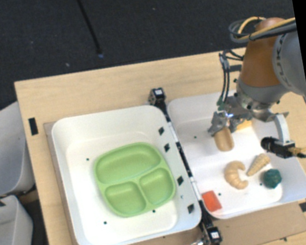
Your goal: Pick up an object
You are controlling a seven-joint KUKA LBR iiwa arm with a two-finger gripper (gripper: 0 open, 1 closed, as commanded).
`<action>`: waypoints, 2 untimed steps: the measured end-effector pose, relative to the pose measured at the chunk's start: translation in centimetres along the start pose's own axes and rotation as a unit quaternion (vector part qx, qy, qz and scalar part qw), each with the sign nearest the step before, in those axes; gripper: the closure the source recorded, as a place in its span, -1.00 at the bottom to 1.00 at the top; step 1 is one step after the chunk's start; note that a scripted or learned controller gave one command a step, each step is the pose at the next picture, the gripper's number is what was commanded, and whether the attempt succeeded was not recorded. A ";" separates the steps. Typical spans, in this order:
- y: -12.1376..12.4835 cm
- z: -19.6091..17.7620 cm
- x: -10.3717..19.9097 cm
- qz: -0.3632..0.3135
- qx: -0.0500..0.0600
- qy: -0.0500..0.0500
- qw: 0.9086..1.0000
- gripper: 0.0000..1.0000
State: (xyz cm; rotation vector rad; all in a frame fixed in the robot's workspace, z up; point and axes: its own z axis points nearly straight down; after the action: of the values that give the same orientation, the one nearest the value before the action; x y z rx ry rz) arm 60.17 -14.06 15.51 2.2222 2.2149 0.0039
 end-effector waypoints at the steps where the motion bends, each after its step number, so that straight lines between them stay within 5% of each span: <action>1: 0.9 -5.9 0.3 -0.003 -0.001 0.000 1.000 1.00; 2: 1.8 -10.6 0.0 -0.003 -0.001 0.000 1.000 1.00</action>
State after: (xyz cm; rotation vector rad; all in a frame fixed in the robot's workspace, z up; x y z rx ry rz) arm 61.93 -14.04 26.10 2.2143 2.2210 0.0044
